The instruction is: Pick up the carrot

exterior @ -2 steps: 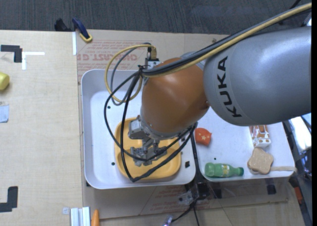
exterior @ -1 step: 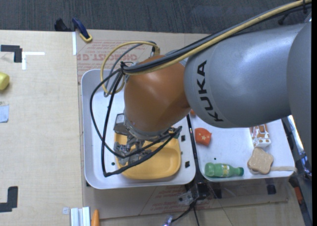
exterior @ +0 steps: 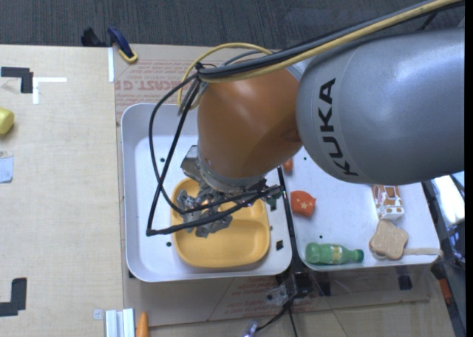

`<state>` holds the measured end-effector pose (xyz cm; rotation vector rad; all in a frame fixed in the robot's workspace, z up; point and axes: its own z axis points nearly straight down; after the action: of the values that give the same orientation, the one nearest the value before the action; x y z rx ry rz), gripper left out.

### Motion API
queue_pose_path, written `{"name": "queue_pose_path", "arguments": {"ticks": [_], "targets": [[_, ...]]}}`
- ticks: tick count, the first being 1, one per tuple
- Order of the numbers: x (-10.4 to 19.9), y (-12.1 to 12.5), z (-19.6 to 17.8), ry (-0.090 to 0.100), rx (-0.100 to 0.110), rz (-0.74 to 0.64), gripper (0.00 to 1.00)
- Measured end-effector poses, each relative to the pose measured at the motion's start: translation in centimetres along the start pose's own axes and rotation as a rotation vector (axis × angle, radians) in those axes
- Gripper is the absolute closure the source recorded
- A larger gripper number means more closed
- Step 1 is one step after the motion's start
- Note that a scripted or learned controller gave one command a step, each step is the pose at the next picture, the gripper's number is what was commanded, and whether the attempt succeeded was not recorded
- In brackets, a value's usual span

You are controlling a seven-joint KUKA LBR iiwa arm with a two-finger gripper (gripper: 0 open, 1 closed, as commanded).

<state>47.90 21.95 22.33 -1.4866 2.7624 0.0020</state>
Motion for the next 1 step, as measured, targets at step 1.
{"name": "queue_pose_path", "arguments": {"ticks": [1], "targets": [[5.11,-3.28,1.08,0.005,0.0,0.521,1.0]]}}
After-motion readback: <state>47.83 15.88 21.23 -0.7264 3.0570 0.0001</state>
